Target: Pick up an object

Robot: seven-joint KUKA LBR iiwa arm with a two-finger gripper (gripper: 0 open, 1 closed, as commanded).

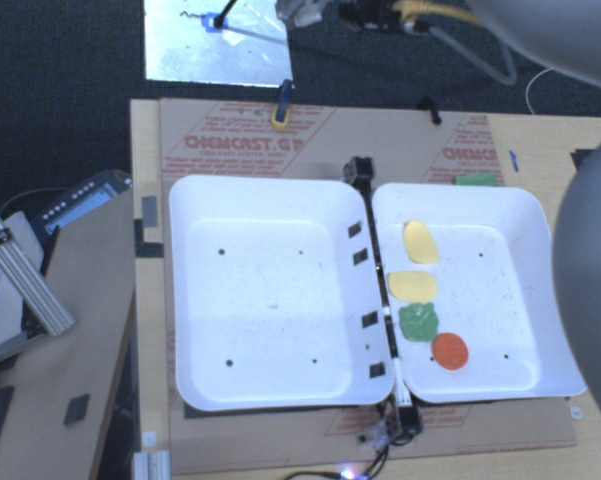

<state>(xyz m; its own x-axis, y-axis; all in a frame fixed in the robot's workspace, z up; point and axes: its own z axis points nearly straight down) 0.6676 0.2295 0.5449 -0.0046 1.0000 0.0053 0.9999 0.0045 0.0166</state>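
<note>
Nearby, 4 objects (421,288) along right bin (510,368)

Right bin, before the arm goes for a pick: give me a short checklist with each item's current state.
1. Things to pick lie in the right bin: ok, four.
2. Red disc lies apart from the bin wall: ok.
3. Green piece free of neighbours: not ok, it touches the lower yellow piece.
4. Upper yellow piece lies apart from the others: ok.
5. Gripper state: cannot tell.
6. Left bin sits level beside the right one: ok.
</note>
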